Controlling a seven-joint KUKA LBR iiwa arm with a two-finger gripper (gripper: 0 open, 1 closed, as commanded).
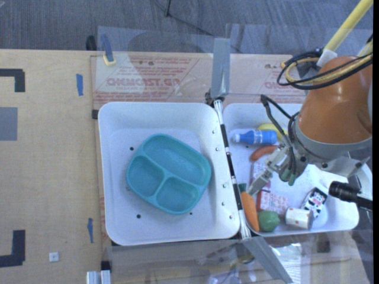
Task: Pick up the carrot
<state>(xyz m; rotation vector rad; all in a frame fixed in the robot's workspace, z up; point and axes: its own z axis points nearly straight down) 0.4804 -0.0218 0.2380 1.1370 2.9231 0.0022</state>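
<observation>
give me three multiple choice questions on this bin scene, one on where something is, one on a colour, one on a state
1. Where does the carrot lie?
A. on the divided plate
B. in the right bin, by its left wall
C. on the bench outside the bins

2. What colour is the divided plate in the left bin?
A. teal
B. red
C. yellow

3. What is the carrot's state?
A. raised between the gripper's fingers
B. standing upright on its tip
C. lying flat on the bin floor

Answers: 1 B, it rests against the left wall of the right bin, beside a green item. 2 A, the plate is teal. 3 C, it lies flat, with the gripper above and apart from it.
</observation>
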